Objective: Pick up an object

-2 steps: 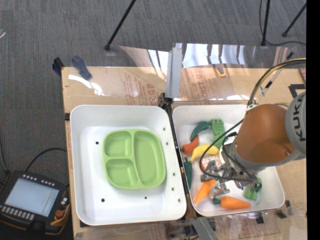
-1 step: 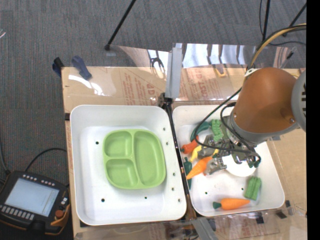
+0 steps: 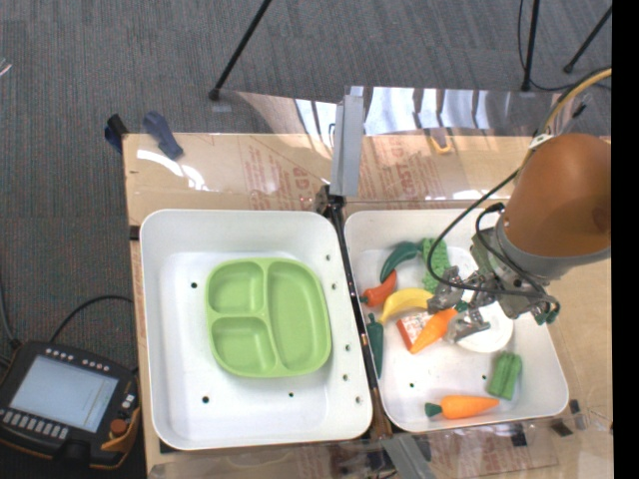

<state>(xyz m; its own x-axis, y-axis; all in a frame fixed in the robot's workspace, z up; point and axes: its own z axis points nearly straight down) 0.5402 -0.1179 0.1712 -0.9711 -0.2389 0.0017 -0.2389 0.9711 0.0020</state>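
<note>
Here the left bin [image 3: 165, 267] holds a green divided plate [image 3: 268, 317]. The right bin [image 3: 544, 392] holds toy vegetables; a carrot [image 3: 461, 406] at 6 o'clock. The end effector [image 3: 467, 312] hovers there, state unclear.

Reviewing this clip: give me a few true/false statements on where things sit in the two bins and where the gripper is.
1. The green tray lies in the left bin. True.
2. The banana is in the left bin. False: it lies in the right bin, among the other toy foods.
3. The gripper is over the right bin. True.
4. A carrot lies on the green tray. False: it lies near the right bin's front edge.
</note>
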